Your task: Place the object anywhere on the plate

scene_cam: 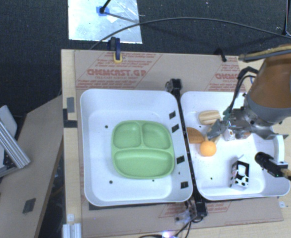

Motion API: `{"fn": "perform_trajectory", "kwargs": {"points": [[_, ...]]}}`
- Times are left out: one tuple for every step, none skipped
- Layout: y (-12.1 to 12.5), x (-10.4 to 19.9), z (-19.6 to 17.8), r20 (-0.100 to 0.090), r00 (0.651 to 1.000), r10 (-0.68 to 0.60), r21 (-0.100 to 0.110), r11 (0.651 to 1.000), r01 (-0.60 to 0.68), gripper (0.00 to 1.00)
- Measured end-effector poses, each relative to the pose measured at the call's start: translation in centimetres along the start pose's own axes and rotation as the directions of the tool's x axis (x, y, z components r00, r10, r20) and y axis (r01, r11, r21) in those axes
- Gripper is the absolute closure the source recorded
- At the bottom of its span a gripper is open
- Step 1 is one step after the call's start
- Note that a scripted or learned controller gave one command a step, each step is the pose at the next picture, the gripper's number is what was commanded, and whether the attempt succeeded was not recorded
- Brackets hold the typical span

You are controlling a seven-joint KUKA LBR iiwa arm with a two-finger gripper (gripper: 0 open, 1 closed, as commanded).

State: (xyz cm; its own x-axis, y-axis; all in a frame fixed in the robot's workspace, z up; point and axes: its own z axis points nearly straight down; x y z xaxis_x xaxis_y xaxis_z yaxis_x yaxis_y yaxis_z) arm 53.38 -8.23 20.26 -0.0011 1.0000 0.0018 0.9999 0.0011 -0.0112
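Two bins sit adjacent: plate left, food items right, so transfer is short. Gripper hovers by the orange; jaw state cannot be told.

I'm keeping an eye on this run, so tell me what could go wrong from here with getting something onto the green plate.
1. The gripper hangs over a tight cluster: bread roll, brown piece and orange ball. It might nudge or catch the wrong one.
2. The ball could roll away if bumped.
3. The green plate sits in the other bin, so anything carried must clear the divider and could drop there.
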Motion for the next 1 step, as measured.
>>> {"fn": "perform_trajectory", "kwargs": {"points": [[0.27, -0.01, -0.59, 0.002, 1.000, -0.002, -0.012, 1.000, 0.002, 0.00]]}}
